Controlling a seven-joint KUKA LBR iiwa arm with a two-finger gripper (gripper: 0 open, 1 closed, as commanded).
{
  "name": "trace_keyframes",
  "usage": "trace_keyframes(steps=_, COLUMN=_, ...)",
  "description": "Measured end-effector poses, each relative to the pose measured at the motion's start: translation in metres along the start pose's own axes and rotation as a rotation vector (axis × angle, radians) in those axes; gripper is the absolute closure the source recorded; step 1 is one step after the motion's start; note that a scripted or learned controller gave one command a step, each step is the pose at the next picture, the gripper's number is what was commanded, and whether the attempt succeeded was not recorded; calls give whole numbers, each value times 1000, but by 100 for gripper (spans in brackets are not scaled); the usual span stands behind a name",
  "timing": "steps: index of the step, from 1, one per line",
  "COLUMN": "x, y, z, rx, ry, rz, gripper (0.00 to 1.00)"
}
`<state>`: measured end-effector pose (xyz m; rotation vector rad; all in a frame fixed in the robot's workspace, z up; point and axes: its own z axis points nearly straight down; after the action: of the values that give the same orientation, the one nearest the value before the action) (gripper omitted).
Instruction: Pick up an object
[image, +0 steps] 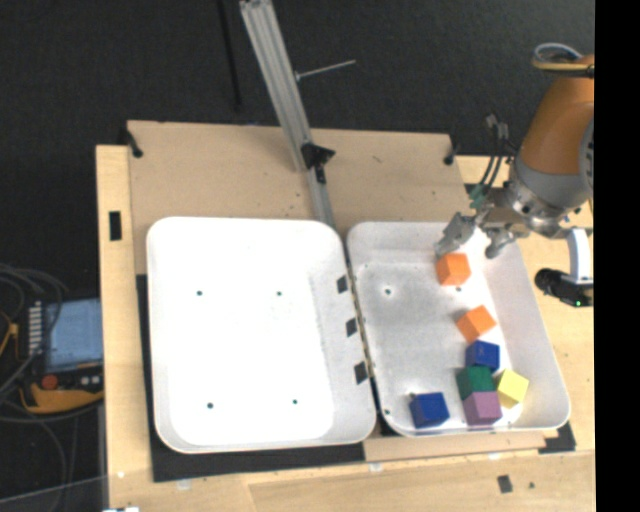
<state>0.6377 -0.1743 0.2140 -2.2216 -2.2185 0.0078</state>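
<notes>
My gripper (473, 238) hangs over the far right part of the right bin (400, 330), open, with nothing between its fingers. An orange cube (453, 268) lies just below and in front of the fingertips, apart from them. Further toward the front sit a second orange cube (477, 322), a blue cube (483, 354), a green cube (474, 380), a yellow cube (512, 386) and a purple cube (482, 407). Another blue cube (429, 409) rests alone near the bin's front edge.
The left bin (245, 330) lies beside the right one. A slanted metal pole (285, 90) rises from behind the bins' shared edge. A blue device with cables (70, 340) sits off the bench at the left.
</notes>
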Motion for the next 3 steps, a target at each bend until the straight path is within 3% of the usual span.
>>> trace_keyframes(steps=2, x=-15, y=5, z=89, rx=-12, ry=-6, rz=5, gripper=0)
trace_keyframes(steps=3, x=-15, y=8, z=74, rx=-21, ry=-6, rz=6, gripper=100)
